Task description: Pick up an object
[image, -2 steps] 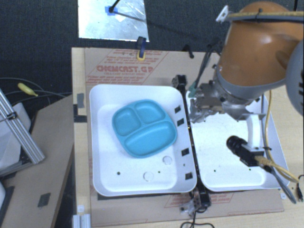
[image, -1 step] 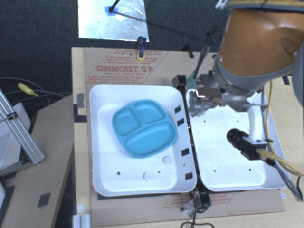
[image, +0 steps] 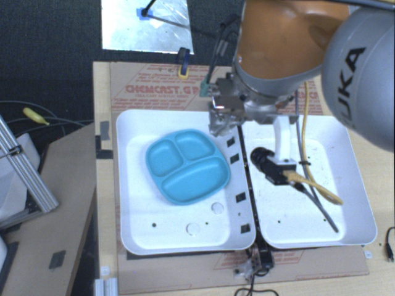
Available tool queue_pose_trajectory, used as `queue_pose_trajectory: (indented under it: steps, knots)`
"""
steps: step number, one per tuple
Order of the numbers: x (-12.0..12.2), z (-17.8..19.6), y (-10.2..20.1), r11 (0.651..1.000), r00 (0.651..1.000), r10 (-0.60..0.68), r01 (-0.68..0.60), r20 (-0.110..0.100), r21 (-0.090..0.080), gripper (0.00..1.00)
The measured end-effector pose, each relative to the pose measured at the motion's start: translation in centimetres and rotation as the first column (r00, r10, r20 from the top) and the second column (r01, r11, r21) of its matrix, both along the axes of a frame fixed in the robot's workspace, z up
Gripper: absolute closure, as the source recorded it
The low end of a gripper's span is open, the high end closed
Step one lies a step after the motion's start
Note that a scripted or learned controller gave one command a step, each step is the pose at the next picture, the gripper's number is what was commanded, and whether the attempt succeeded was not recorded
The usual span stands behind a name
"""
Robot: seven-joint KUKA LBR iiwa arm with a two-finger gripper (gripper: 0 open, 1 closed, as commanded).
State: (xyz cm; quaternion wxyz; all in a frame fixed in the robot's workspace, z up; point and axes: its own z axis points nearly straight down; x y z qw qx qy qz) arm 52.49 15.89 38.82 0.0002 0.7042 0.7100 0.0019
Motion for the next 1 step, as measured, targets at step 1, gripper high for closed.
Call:
queue_pose_trajectory:
  steps: [1]
  knots:
    - [-1.98, 7.82, -4.45, 1.000, 1.000, -0.010, 0.010, 0.008, 0.000, 1.00]
